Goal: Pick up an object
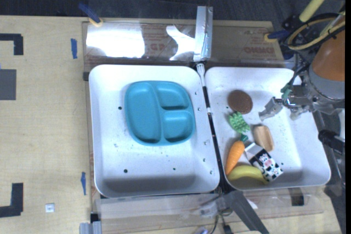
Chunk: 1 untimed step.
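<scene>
The right bin [307, 167] holds a brown round cookie [239, 101], a green leafy toy [238, 122], a tan bread roll [264, 137], an orange carrot [235, 156], a yellow banana [245, 173] and a small black-and-white carton [266, 164]. My gripper [270, 109] hangs over the bin's upper right part, just right of the cookie and above the bread roll. It reaches in from the right edge, below the arm's orange band [330, 63]. Nothing shows in its grasp.
The left bin [104, 134] holds a blue divided plate [160, 112]. A metal divider [203, 35] and a clear panel stand behind the bins. Yellow and black cables [318, 3] hang at the upper right. Wooden bench lies to the left.
</scene>
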Available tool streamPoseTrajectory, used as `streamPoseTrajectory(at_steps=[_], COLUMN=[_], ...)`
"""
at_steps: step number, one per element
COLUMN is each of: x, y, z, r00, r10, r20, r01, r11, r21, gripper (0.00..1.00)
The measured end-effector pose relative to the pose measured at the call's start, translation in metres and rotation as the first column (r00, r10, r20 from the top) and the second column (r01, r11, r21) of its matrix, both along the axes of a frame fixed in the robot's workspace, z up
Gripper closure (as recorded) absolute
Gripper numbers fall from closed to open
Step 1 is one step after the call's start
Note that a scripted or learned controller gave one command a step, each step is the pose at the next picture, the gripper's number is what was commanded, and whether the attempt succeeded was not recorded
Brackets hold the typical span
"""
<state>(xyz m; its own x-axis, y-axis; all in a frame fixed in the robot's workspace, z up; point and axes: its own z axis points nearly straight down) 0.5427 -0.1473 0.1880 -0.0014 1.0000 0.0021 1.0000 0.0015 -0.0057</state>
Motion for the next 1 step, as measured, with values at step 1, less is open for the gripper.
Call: streamPoseTrajectory(at_steps=[1], x=[-0.0089], y=[-0.0026], z=[-0.1016], r00=[0.999], r10=[-0.031], r20=[0.011], r01=[0.032], r11=[1.000], r21=[-0.002], gripper=[0.00])
